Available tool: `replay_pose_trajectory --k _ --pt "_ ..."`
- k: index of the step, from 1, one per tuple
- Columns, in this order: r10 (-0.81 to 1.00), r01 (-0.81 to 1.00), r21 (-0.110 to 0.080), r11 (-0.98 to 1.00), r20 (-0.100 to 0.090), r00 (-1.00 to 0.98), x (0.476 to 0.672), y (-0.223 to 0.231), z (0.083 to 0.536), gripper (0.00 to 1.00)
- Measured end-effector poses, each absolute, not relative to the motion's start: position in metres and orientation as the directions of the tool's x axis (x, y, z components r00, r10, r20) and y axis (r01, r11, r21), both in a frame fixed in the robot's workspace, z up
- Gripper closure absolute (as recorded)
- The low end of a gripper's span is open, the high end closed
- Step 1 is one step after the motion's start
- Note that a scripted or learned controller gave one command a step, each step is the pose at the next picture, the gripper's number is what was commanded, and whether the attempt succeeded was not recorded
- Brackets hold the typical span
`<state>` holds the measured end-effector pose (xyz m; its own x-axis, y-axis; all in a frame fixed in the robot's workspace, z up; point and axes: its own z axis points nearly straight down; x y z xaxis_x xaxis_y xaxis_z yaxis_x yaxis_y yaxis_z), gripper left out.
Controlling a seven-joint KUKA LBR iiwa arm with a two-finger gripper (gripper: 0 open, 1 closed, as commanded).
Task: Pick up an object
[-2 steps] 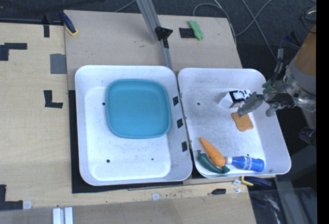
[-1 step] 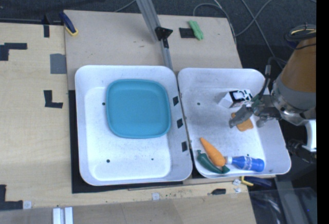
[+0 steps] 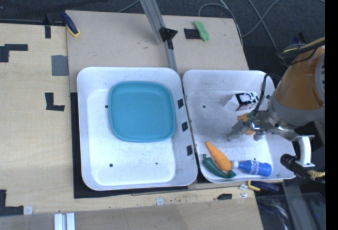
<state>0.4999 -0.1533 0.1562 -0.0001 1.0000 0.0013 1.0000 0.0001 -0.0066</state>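
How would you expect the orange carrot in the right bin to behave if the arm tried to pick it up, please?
The carrot tapers and looks rounded, so it may roll or slip out of a pinch. It looks like a toy, so probably light. It overlaps a green piece, which might shift with it.

A grey robot arm with an orange band reaches into the right bin [image 3: 211, 78], its gripper [image 3: 242, 131] low over the floor. A carrot [image 3: 218, 155] and blue tube [image 3: 253, 167] lie nearby. A blue plate [image 3: 141, 111] sits in the left bin [image 3: 95, 165].
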Motion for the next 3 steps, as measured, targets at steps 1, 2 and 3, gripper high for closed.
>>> replay_pose_trajectory --k 1,2,3 --pt "1.0 1.0 -0.005 0.001 0.001 -0.001 0.507 -0.148 0.102 0.0" --pt "1.0 1.0 -0.002 0.001 0.0 -0.001 0.508 -0.148 0.115 1.0" --pt "1.0 1.0 0.004 0.0 -0.001 0.0 0.512 -0.153 0.175 1.0"
